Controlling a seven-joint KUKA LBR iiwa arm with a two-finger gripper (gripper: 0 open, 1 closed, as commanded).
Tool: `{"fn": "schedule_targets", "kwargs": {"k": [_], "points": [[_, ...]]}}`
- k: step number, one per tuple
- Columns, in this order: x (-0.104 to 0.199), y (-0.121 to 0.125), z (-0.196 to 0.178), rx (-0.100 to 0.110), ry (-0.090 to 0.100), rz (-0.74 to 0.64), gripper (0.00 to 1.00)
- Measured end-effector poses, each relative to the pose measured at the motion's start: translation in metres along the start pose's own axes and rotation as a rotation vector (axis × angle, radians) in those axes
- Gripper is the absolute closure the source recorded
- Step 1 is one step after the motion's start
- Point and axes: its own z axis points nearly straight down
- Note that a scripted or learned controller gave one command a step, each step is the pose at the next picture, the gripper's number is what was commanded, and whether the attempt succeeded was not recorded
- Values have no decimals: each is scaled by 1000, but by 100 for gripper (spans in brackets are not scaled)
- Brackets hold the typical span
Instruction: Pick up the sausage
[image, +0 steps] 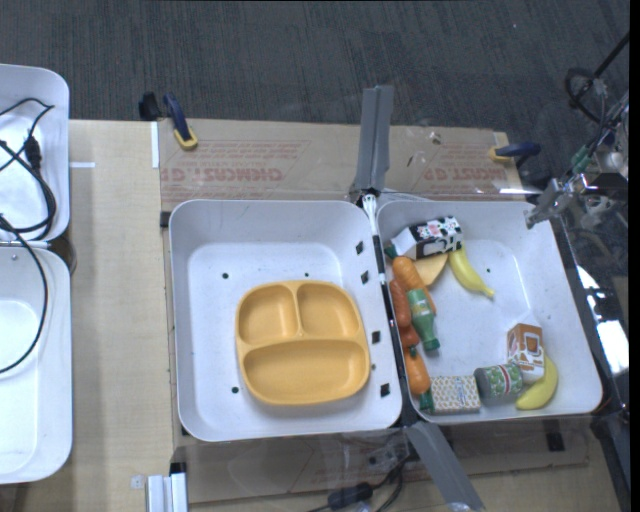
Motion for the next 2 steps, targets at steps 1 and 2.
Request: {"fn": "schedule_targets", "kwargs": {"k": [1,2], "points": [[-5,-18,-75,-1,-2,106,0],[33,-24,150,1,0,43,0]]}}
